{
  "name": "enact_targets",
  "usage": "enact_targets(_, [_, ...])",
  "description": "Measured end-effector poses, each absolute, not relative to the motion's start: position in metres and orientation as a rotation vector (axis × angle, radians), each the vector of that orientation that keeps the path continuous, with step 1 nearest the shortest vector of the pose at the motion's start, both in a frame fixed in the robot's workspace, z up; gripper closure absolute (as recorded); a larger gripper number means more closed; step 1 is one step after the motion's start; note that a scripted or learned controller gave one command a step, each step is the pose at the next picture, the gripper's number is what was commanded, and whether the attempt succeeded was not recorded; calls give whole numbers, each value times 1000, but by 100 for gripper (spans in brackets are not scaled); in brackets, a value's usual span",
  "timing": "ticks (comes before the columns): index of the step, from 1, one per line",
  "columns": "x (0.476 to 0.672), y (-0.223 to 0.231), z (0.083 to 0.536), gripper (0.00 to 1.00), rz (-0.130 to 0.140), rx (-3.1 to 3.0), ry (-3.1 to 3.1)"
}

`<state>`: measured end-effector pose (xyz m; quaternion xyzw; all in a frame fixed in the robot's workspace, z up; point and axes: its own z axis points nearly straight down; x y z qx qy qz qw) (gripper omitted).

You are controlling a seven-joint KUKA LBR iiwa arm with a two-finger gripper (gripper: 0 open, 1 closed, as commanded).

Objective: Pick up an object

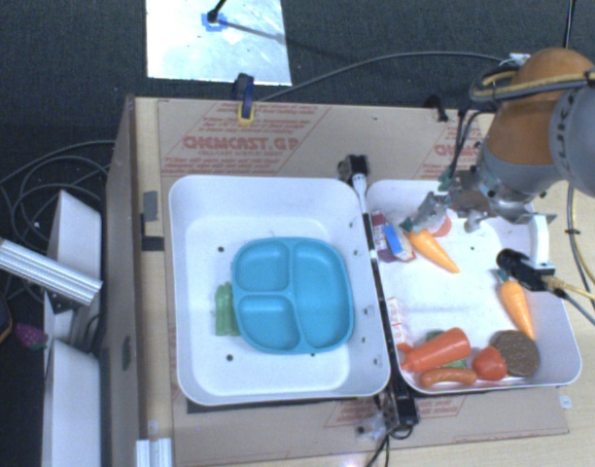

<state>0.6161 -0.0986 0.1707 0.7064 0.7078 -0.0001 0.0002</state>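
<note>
While 2 white bins sit on the counter, its brown sheet reads "CHEMCAST GP". Above the right bin's carrot, the claw hovers; its spread is unclear.

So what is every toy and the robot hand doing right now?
End effector: low over the right bin's far side, by a carrot.
Carrot: lying flat, tip pointing right.
Second carrot: lying by the right wall.
Blue plate: flat in the left bin.
Green piece: lying beside the plate.
Brown patty: flat in the near corner.
</note>
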Motion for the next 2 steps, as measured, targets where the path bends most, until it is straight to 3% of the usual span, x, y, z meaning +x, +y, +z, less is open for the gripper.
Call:
enact_targets(1, [631,-115,84,0,0,2220,2222])
enact_targets(2, [632,-115,95,100,2,2217,2222])
